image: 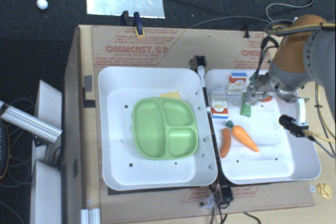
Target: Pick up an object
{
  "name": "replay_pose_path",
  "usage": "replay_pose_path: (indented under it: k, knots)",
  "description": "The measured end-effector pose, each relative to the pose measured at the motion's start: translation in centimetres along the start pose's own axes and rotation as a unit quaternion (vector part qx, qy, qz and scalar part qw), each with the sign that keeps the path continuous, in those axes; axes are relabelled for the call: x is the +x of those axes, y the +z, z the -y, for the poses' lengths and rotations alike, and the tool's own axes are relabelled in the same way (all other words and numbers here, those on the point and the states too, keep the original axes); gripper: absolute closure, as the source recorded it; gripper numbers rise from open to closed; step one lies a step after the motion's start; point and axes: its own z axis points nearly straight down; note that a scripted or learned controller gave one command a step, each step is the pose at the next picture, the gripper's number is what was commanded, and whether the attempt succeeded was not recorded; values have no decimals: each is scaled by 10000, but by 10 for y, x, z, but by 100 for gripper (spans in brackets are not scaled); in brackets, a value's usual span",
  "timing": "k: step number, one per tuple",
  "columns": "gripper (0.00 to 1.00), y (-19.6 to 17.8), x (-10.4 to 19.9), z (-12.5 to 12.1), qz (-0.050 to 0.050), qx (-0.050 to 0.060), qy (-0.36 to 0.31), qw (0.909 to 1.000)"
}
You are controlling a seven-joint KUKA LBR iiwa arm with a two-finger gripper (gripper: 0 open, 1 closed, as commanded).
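My gripper hangs low over the upper middle of the right bin. A small green upright object stands directly under it, touching or nearly touching it. Whether it is gripped I cannot tell. A red scrap peeks out just right of the gripper. Two orange carrots lie in the bin's middle. A white carton with red and blue print stands at the back, and a similar small carton lies by the left wall.
The left bin holds a green divided plate with a yellow piece behind it. The grey arm with its orange band comes in from the right. Cables run along the right bin's outer edge.
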Motion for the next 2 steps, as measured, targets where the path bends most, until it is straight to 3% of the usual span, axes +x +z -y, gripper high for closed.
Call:
replay_pose_path:
  k: [1, 2]
  knots:
    - [0, 0, 0, 0, -1, 1, 0, 10000]
    - [0, 26, -19, -48, -22, 66, -17, 10000]
